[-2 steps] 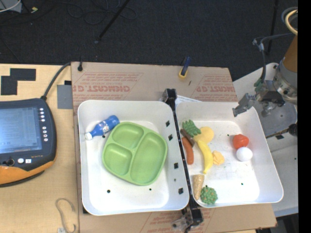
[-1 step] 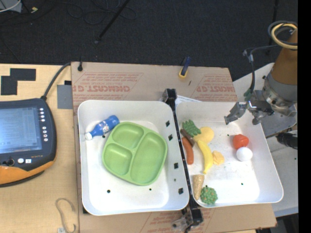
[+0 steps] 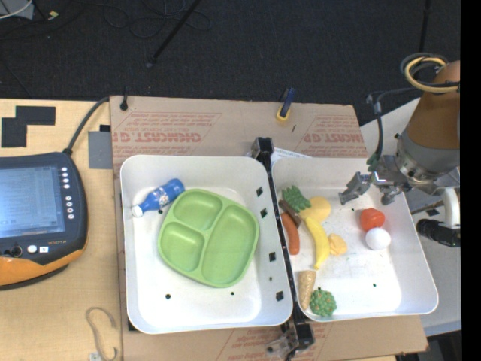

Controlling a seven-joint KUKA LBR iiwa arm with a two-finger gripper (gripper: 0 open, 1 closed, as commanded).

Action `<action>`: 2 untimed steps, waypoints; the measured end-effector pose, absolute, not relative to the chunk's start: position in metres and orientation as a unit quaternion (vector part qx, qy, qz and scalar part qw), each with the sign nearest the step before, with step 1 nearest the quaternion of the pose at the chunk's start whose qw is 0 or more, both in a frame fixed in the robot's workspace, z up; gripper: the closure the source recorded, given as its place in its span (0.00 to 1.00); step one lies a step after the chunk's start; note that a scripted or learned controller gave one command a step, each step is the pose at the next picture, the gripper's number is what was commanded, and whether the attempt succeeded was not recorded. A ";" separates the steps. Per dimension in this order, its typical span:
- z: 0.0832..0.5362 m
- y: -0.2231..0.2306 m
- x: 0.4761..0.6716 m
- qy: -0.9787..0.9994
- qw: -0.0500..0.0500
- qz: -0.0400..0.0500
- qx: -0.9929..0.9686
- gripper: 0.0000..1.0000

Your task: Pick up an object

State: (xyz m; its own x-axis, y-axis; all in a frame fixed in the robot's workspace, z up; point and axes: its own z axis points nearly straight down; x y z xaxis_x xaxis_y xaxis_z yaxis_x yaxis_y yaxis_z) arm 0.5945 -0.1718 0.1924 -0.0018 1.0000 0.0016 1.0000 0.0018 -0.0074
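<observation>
On bench, mid-frame: cardboard sheet (image 3: 225, 130) under two white bins. Left bin (image 3: 143, 277) with green tray (image 3: 209, 236) and blue-white bottle (image 3: 157, 197) at its upper left. Right bin (image 3: 398, 292) with toy food: broccoli (image 3: 295, 198), carrot (image 3: 291, 232), banana (image 3: 317, 235), cone (image 3: 307, 283), second broccoli (image 3: 323, 301), tomato (image 3: 372, 219) just above white egg (image 3: 377, 238). Gripper (image 3: 372, 187) at right bin's upper right, near tomato, fingers spread, nothing between them. Far left: tablet (image 3: 36, 209) with orange edge. Top of frame: dark floor, cables. Blue-yellow clamp (image 3: 285, 105) at cardboard's upper edge.
</observation>
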 end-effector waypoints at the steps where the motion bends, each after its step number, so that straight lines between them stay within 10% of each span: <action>1: 0.147 -0.173 0.598 -0.708 0.003 0.002 -0.707 0.00; 2: 0.095 -0.167 0.599 -0.708 0.005 -0.001 -0.706 0.00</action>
